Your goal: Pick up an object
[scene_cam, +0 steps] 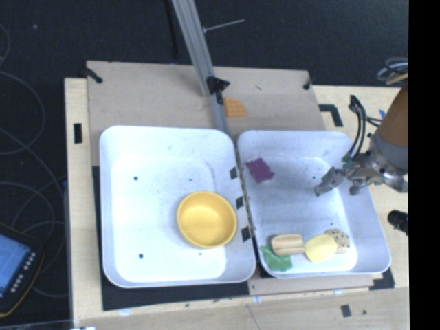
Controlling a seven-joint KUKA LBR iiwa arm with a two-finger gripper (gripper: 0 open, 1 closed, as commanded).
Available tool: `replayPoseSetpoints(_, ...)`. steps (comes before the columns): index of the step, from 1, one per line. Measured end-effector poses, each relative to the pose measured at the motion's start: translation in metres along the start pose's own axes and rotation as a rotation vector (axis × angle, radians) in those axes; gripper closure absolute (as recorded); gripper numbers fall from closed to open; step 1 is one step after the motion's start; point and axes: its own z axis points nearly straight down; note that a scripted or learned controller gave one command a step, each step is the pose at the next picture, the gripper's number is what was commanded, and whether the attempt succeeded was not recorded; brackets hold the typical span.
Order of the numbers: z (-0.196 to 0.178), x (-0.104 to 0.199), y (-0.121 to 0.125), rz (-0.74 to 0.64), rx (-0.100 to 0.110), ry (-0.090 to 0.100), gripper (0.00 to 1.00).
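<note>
the grey two-finger gripper [335, 181] is hovering over the right shallow white bin [357, 218], fingers apparently spread open and holding nothing. nearest candidates are lying along the bin's near wall: a tan wooden cylinder block [287, 244] and a pale yellow lemon-shaped toy [320, 249], touching. both are looking light and rigid; the cylinder is probably rolling easily, so pinching across its short sides seems best.

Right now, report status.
Gripper over right bin, nothing between fingers. Purple piece nearest, untouched. Yellow bowl in left bin. Path clear.
</note>
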Motion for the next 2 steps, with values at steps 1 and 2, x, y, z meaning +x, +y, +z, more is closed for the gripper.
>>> replayPoseSetpoints(1, 0.050, 0.009, -0.002, 0.002, 0.001, 0.001, 0.00)
replayPoseSetpoints(2, 0.087, 0.007, -0.002, 0.002, -0.003, -0.001, 0.00)
